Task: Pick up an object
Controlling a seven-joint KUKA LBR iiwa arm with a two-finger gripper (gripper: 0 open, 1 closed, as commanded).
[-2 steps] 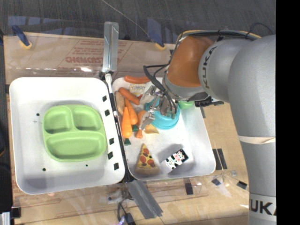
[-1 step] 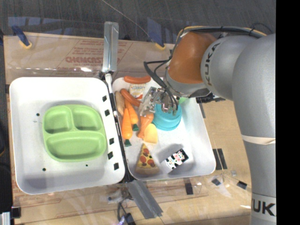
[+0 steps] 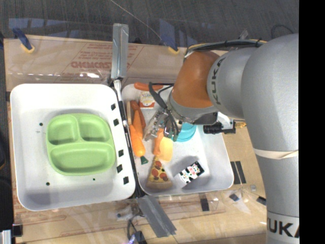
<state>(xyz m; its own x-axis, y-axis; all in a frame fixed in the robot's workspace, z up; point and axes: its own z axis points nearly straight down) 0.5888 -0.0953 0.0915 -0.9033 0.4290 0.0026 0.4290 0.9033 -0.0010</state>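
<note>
Brown cardboard under clear plastic covers the tabletop [image 3: 61,60], and two shallow white bins sit on it side by side. On the left, the left bin [image 3: 25,151] carries a green divided plate [image 3: 80,143] lying flat near its middle. Beside it, the right bin [image 3: 223,172] is crowded with small toy foods. A long orange carrot [image 3: 136,136] lies along that bin's left wall, with a thinner brown stick-shaped piece [image 3: 134,107] just above it. Near the bin's front edge a pizza slice [image 3: 159,173] lies flat, and to its right sits a small black-and-white block [image 3: 191,172]. A white container with a red label [image 3: 147,100] stands near the bin's far edge.

From the right, the grey arm [image 3: 264,95] with its orange band [image 3: 195,80] reaches over the right bin. Its tool [image 3: 163,128] hangs low over the middle of that bin, among the carrot, a pale yellow piece [image 3: 165,147] and a blue cup [image 3: 187,131] partly hidden under the wrist. Whether the tool is released or clenched I cannot tell, since it blurs into the clutter beneath it, and no object can be seen clearly gripped
</note>
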